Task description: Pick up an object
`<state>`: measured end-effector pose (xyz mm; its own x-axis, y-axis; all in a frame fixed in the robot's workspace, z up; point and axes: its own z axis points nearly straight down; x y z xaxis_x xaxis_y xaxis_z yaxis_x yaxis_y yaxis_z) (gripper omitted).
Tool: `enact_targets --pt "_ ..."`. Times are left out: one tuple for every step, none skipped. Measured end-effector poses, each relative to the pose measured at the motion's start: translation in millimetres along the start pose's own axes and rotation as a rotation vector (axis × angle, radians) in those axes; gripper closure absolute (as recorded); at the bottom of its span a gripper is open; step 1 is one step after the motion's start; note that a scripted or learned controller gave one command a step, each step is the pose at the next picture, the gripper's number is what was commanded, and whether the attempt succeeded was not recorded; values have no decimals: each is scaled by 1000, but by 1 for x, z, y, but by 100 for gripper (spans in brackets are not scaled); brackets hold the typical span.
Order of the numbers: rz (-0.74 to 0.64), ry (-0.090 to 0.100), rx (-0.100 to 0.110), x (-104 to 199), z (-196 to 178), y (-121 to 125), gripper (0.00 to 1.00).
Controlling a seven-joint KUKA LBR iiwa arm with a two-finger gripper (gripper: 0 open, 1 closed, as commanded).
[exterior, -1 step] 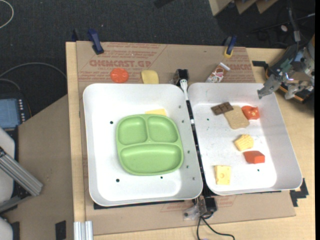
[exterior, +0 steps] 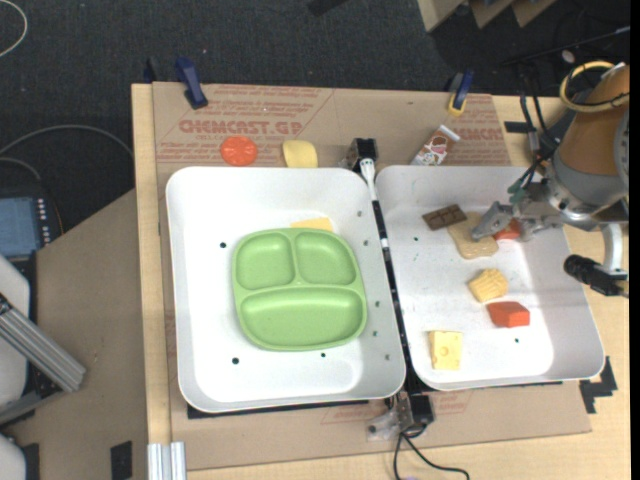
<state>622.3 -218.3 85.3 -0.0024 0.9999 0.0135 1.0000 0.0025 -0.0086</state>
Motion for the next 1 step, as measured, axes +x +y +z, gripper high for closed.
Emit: enact_targets --pt "4 -9 0 28 3 -67 0"
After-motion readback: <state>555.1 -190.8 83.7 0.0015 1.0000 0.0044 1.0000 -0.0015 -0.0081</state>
